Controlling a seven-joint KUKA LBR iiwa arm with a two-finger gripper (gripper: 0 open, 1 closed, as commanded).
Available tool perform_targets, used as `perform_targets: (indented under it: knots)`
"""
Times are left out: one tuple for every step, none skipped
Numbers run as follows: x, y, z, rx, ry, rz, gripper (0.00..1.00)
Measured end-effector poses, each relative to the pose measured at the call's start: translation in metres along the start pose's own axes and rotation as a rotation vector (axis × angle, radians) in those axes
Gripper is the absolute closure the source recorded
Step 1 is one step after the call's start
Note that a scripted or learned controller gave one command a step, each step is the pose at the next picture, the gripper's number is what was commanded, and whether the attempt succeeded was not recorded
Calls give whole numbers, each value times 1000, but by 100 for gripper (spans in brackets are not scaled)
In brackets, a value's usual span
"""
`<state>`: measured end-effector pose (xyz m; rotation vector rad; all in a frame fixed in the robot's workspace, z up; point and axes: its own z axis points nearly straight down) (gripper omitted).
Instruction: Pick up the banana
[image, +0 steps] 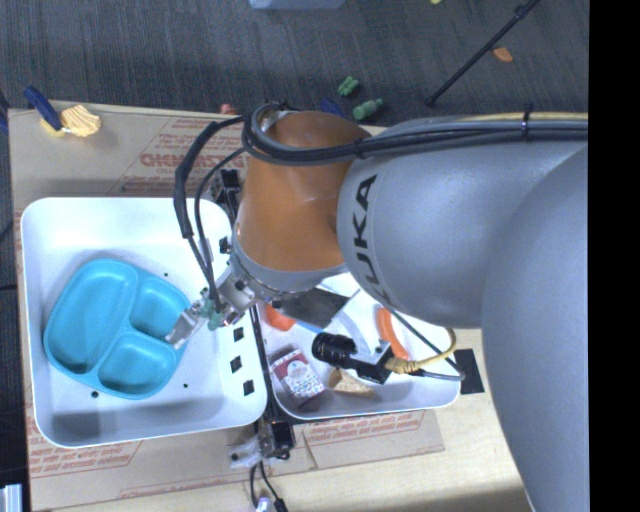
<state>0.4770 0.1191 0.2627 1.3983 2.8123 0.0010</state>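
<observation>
My gripper (195, 322) hangs low over the right part of the left bin (60, 425), right at the right edge of a blue three-part plate (110, 330) that lies in that bin. Nothing is visible between its tips. The grey arm and its orange band (295, 200) cover most of the right bin (440, 398).
In the strip of the right bin that shows lie a small red and white box (298, 377), a tan piece (352, 383) and two orange pieces (279, 321) (391, 335). A yellow and blue toy (72, 120) sits on the bench at the back left.
</observation>
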Motion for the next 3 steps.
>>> perform_targets:
  knots:
    - [36,26,-27,3,0,160,0]
    - [36,26,-37,6,1,153,100]
    - [37,27,-47,8,2,146,100]
